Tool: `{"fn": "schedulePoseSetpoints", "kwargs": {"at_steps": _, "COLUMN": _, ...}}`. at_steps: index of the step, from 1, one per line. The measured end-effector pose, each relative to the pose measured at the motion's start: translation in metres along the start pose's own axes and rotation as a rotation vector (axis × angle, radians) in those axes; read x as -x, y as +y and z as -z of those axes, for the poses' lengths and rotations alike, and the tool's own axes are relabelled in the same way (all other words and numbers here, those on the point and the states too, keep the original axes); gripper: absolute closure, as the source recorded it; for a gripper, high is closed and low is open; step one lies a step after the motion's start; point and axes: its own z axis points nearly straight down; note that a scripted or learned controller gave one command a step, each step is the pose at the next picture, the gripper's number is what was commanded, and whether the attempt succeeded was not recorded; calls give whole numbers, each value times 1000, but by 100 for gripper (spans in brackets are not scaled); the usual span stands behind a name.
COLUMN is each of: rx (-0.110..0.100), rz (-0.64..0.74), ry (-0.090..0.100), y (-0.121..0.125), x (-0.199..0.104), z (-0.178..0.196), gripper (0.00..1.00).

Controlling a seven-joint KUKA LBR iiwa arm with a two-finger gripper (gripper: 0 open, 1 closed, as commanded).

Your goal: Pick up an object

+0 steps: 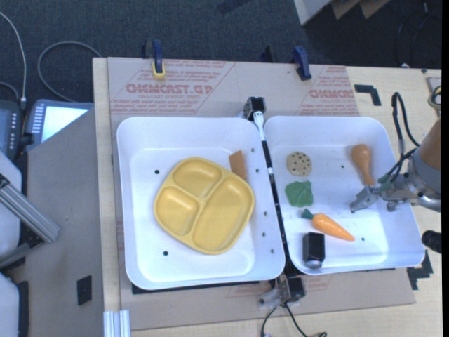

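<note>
Lying aslant — carrot [333, 227], leafy end up-left.

Arm [433, 161] cut off by the frame's right edge at three o'clock, with wrist and orange band out of frame. Gripper [366, 201] too small and blurred to tell fingers' spread. Orange block [238, 165] partly hidden behind the yellow plate [204, 204], at the plate's one o'clock rim; full shape not told. Black object [313, 249] at six o'clock of the right bin [393, 251], too dark and blurred to identify. Cookie [299, 163] dots too small to resolve. Clutter at twelve to one o'clock cropped by the top edge. Grey equipment at nine o'clock cropped by the left edge.
</note>
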Motion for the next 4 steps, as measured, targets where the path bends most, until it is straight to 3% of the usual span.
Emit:
{"fn": "schedulePoseSetpoints", "kwargs": {"at_steps": 1, "rx": 0, "rz": -1, "ry": 0, "y": 0, "x": -1, "z": -45, "gripper": 0}}
{"fn": "schedulePoseSetpoints", "kwargs": {"at_steps": 2, "rx": 6, "rz": -1, "ry": -3, "y": 1, "x": 0, "z": -32, "gripper": 100}}
{"fn": "schedulePoseSetpoints", "kwargs": {"at_steps": 4, "rx": 9, "rz": 0, "ry": -6, "y": -8, "x": -1, "z": 71, "gripper": 100}}
